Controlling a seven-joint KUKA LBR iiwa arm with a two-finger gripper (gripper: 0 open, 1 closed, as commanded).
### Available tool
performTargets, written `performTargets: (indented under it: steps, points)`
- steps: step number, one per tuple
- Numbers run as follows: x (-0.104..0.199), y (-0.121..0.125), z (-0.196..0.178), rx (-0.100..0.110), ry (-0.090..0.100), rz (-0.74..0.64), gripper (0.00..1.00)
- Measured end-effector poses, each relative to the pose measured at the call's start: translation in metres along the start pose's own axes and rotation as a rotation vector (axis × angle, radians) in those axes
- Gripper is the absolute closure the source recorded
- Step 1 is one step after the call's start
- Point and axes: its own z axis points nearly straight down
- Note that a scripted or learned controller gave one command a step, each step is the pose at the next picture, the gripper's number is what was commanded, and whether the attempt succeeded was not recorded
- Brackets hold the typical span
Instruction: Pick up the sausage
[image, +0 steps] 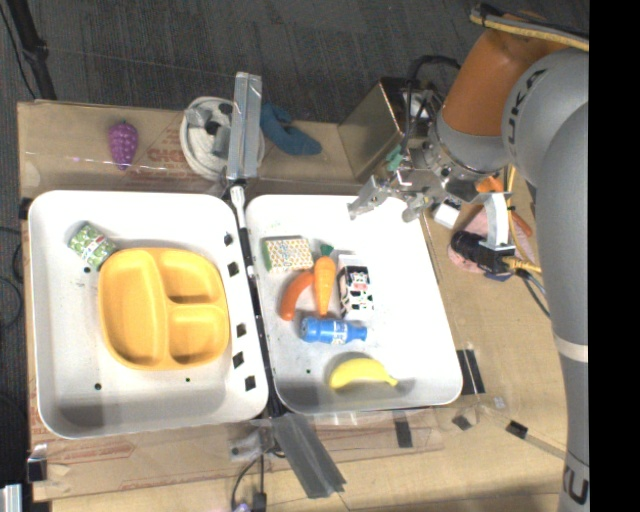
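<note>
The two metal fingers (362, 203) stand spread apart with nothing between them, and the gripper (388, 205) hangs over the far right corner of the right bin (425, 300), under the arm's orange band (478, 75).

Below and to the left of the fingers — toward the middle of that bin — lies a cluster of toys. The sausage (293, 296), reddish-orange and slightly curved, lies slanted there, well apart from the fingertips. Just beside it on the gripper's side stands out a carrot (325, 282), touching or nearly touching it, and next to the carrot a black-and-white milk carton (354, 290). A patterned square packet (287, 252) lies above the sausage, a blue bottle (333, 330) below it, and a banana (359, 374) nearer the bin's front rim.

Farther left from the fingers, the left bin (60, 330) holds a yellow divided tray (165, 305) and a small green can (90, 243) — both far from the gripper.
</note>
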Motion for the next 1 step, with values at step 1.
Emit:
performTargets:
  steps: [1]
  points:
    - [0.0477, -0.0524, 0.0839, 0.001, 0.001, 0.081, 0.00]
